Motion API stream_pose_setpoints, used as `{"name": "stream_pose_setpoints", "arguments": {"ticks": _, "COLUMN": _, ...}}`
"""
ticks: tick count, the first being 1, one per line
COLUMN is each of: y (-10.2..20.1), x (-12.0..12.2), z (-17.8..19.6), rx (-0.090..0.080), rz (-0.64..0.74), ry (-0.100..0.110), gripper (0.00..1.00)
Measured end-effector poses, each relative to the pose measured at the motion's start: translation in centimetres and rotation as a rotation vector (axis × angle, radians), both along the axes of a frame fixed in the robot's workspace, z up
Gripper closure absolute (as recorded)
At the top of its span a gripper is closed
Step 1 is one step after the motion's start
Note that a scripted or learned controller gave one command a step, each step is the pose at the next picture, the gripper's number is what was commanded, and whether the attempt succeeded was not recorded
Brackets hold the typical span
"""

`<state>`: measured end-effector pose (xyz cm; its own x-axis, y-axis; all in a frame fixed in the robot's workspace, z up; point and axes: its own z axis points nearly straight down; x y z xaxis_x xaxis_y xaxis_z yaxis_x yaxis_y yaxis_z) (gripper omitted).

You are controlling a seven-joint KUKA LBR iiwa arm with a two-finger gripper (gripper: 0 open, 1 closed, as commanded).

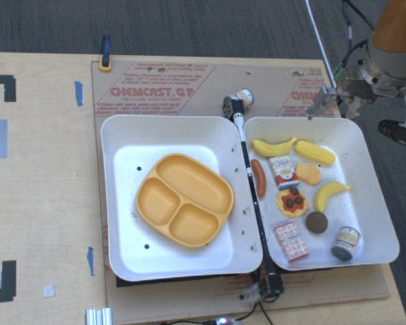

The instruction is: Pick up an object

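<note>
pincer (333, 102) above right bin's (372, 156) far rim | grip state unclear, cannot tell | toy food untouched

Divided plate (184, 198) in left bin (111, 181); food right bin (373, 181).

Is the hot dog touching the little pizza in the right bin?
Apart. The camera view shows bare white bin floor between the hot dog and the pizza.

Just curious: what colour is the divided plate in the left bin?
Yellow-orange, clearest in the camera view: the three-compartment plastic plate.
</note>
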<state>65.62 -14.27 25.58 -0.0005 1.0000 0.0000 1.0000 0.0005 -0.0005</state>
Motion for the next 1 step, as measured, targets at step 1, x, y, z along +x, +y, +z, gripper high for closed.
{"name": "stream_pose_setpoints", "arguments": {"ticks": 1, "y": -1.18, "x": -1.73, "z": -9.58, "rx": 0.000, "rz": -0.001, "ry": 0.001, "gripper": 0.00}}
